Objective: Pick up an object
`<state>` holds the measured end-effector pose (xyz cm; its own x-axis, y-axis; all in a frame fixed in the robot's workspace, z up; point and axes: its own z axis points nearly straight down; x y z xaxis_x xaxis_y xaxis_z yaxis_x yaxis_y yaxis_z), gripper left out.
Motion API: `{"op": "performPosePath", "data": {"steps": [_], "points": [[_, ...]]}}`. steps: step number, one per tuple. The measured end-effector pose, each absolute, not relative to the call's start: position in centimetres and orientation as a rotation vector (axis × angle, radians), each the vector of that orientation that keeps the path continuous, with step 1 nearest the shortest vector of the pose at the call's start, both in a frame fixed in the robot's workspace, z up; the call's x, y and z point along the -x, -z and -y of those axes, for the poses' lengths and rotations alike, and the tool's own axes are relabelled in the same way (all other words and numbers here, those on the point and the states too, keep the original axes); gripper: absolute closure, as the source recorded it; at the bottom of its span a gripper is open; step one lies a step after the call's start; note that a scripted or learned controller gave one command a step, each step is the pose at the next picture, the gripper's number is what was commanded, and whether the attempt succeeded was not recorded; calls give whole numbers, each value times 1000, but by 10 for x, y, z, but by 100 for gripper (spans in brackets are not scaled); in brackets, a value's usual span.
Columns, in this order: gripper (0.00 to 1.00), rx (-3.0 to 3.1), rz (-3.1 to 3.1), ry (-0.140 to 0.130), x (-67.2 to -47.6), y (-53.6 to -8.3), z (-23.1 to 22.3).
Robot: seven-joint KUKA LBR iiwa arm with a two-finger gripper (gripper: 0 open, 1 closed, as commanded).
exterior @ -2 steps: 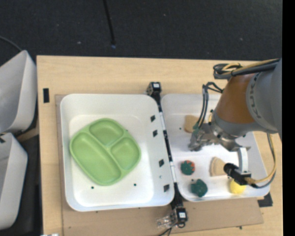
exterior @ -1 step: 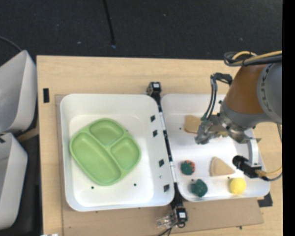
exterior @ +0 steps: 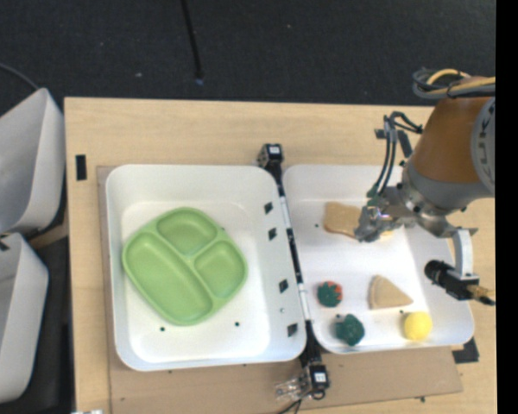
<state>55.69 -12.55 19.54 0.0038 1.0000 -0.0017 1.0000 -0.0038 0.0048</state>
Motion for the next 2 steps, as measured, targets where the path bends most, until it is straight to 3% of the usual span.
{"op": "performPosePath", "data": {"steps": [1,2], "points": [[100,-2221,-2214,-3,-560,-246,137],[100,-2216,-2228,0,-549,-235,91]]}}
